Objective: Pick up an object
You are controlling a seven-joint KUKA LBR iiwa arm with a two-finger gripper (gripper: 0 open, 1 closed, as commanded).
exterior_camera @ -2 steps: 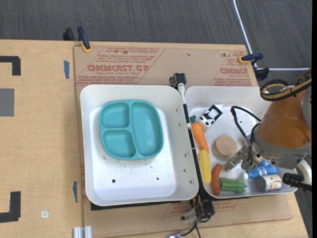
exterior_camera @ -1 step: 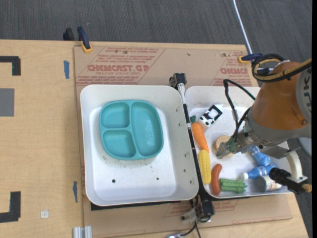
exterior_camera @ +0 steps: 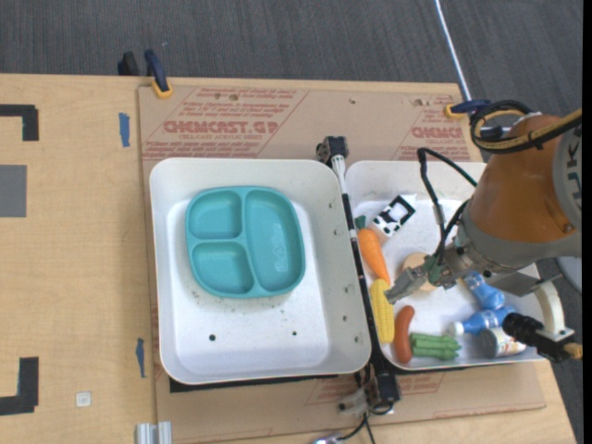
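Observation:
The right bin [exterior_camera: 407, 167] holds an orange carrot [exterior_camera: 373, 252], a yellow corn cob [exterior_camera: 380, 311], a red-brown sausage [exterior_camera: 403, 333], a green ribbed piece [exterior_camera: 435, 345], blue bottle-like items [exterior_camera: 484, 308] and a black-and-white piece [exterior_camera: 393, 215]. My gripper [exterior_camera: 407, 280] hangs low inside this bin, just right of the carrot and the corn and above the sausage. The wrist with its orange band [exterior_camera: 523, 188] covers the bin's right part. Nothing shows as lifted.
The left bin [exterior_camera: 268, 340] carries a teal divided plate [exterior_camera: 246, 241]. A black divider [exterior_camera: 351, 248] runs between the bins. Clamps sit at the cardboard's back corners [exterior_camera: 159, 83]. Cables loop above the wrist [exterior_camera: 435, 169].

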